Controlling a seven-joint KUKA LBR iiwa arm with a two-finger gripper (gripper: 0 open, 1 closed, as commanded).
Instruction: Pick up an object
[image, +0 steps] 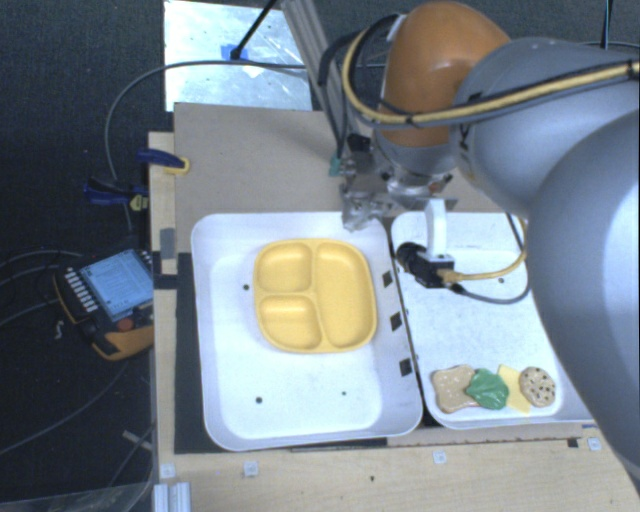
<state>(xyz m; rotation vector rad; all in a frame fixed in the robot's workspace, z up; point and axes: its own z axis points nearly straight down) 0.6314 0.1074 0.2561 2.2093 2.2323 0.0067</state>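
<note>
gripper (362, 215) hovers at left bin (225, 400) top right corner, can't tell its state. yellow divided plate (313, 295) sits mid-bin; toy food pieces (492, 388) in right bin (500, 320). best: centre over one item before descending.

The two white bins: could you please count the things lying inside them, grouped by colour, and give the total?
Yellow: 2, the divided plate in the left bin and the cheese slice in the right bin
Tan: 2, the bread piece and the cookie
Green: 1, the lettuce leaf
Total: 5
</note>
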